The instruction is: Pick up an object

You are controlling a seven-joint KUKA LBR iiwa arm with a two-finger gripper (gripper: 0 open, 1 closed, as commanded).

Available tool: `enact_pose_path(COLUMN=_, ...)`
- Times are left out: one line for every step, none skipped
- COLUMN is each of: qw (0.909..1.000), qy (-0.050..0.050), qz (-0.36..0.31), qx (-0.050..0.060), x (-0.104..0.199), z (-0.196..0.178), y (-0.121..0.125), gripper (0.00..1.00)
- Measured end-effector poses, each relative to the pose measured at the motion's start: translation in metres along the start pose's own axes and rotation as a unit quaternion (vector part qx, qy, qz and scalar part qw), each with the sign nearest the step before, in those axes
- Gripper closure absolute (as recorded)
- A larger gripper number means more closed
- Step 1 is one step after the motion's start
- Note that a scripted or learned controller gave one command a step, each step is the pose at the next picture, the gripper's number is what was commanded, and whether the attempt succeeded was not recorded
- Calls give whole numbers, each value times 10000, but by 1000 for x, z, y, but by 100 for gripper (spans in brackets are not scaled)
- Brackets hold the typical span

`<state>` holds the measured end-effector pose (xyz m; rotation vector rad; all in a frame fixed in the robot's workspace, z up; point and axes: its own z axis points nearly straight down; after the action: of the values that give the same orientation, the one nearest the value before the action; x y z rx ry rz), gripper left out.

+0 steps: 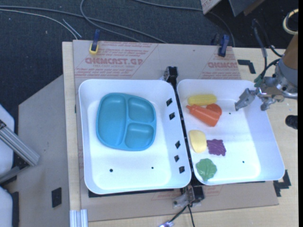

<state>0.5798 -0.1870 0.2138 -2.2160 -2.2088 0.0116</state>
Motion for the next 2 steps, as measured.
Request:
enact_pose_path(qw=10000, qy=-17, qz=-17, qx=-68, x=0, z=-8, y=3, gripper=0)
enact_pose_path(qw=10000, qy=-10, qz=-19, qx=-48, x=-1, z=52, y=10, gripper=0)
